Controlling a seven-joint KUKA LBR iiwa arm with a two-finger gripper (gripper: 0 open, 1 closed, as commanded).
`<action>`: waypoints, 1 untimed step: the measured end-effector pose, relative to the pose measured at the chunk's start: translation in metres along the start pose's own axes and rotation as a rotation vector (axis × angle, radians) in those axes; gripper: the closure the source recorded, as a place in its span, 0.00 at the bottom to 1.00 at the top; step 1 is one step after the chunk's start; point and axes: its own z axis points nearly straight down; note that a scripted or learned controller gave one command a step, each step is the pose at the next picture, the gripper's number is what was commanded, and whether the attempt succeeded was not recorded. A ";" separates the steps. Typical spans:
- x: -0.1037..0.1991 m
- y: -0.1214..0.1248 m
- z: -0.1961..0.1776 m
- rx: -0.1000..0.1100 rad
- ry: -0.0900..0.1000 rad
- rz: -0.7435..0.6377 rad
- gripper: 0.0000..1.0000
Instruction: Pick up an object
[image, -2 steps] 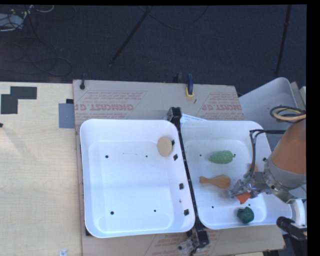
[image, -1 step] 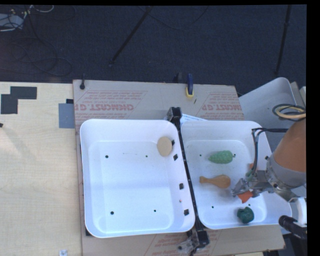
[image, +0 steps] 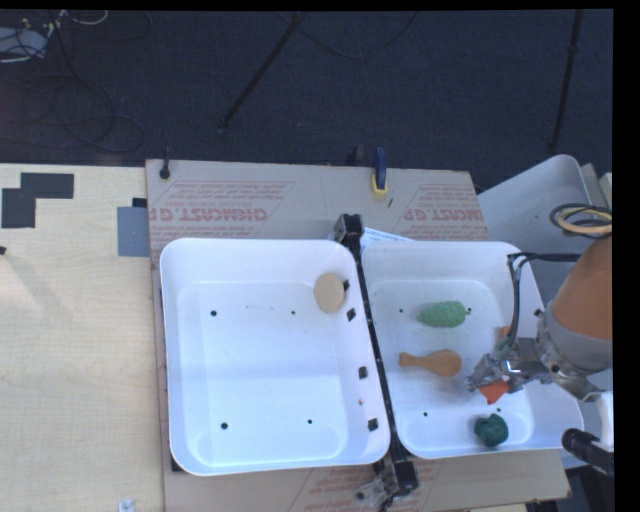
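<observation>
Gripper (image: 492, 381) low in the right bin (image: 420, 268), an orange piece (image: 493, 393) right at its tip, grip impossible to judge, beside a tan drumstick (image: 432, 362), with 2 green toys (image: 441, 315) nearby

A tan, drumstick-shaped object (image: 432, 362) is lying flat near the middle of the right bin (image: 420, 262), its thin end pointing toward the divider, and a light green oblong object (image: 442, 315) is lying just above it. A dark green rounded lump (image: 491, 430) is sitting near that bin's lower right corner, with a small orange-red piece (image: 493, 392) lying just above it. A round tan disc (image: 329, 293) is resting against the left bin's (image: 190, 350) upper right wall.
</observation>
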 end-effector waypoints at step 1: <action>-0.001 0.000 -0.009 0.001 0.000 0.001 1.00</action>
